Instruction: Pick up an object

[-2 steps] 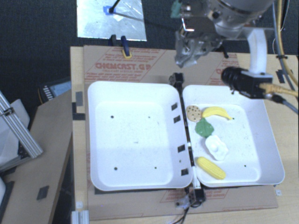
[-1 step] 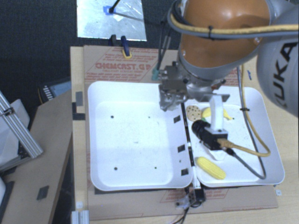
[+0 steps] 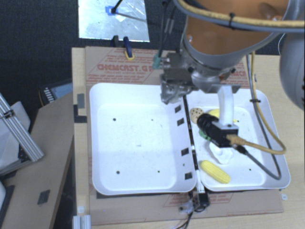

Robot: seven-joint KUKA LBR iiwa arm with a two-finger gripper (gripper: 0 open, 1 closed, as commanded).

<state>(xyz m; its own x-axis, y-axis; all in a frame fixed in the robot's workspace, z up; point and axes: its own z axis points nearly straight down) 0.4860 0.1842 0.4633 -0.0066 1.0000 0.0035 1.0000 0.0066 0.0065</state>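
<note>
In the right bin [image 3: 285, 171], a yellow cob-shaped piece [image 3: 215, 171] lies flat near the front wall, close to the divide between the bins. Its long axis runs on a slant, one end toward the divide and the other toward the bin's near right corner. Just behind it sits a white lump [image 3: 222, 155], partly covered by robot hardware. Farther back are a round speckled disc [image 3: 195, 112], a second yellow piece [image 3: 214, 113] and a green bit [image 3: 202, 133], each partly hidden and hard to identify.

The gripper [image 3: 170, 97] hangs over the far end of the divide, at the back edge of the left bin [image 3: 91, 142], well apart from the cob-shaped piece. Whether it is open or closed cannot be told; the big orange and grey arm [image 3: 238, 18] hangs over it.

Bare white floor lies to the cob's right, toward the near right corner. Around both bins the worktop [image 3: 79, 75] leaves a narrow margin.
</note>
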